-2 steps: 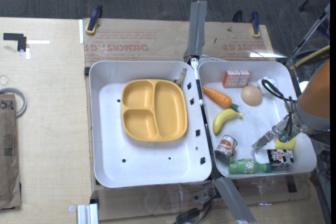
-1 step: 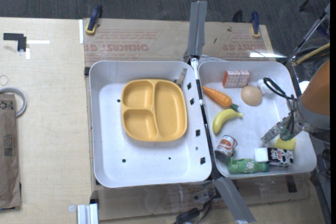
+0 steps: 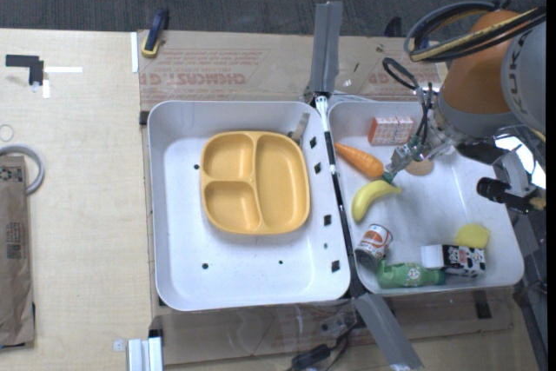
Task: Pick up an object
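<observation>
Yellow banana [image 3: 372,196] lies curved in the right bin's left half, stem end up-right, just below the orange carrot [image 3: 360,159]. Gripper [image 3: 401,161] sits at the stem tip, possibly touching it; contact unclear.

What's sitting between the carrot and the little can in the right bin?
In the camera view, the banana lies between the carrot and the can, with bare white bin floor on either side of it.
</observation>
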`<action>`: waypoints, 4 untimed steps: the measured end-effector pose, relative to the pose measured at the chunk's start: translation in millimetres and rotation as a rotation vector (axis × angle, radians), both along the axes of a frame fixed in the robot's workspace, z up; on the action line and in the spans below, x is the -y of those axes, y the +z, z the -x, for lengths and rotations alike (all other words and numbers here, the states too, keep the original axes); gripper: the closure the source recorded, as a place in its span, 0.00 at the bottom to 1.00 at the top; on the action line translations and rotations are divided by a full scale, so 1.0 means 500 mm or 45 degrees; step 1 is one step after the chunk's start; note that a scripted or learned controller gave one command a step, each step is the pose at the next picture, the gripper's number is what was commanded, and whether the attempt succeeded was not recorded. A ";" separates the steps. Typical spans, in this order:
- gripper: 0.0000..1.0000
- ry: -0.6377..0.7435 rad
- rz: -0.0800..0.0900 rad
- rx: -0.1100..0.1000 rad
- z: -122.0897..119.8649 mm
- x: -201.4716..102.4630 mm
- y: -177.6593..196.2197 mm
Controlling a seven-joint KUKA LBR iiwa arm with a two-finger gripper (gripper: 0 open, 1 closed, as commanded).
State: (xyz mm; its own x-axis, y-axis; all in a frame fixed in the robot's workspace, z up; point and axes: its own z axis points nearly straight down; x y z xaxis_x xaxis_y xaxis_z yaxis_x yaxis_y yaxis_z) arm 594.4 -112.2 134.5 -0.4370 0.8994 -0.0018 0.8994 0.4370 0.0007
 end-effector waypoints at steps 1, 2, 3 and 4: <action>1.00 0.064 0.000 -0.002 0.138 0.154 0.023; 1.00 -0.267 0.001 0.000 -0.002 0.076 0.053; 1.00 -0.256 0.000 0.000 -0.071 -0.198 0.127; 1.00 -0.466 0.001 -0.003 -0.057 -0.160 0.114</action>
State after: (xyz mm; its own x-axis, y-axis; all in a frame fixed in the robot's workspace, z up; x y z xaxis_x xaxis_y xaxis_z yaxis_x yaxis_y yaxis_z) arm 622.7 -32.2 191.4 -0.0862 0.9963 -0.0020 0.9963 0.0862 -0.0018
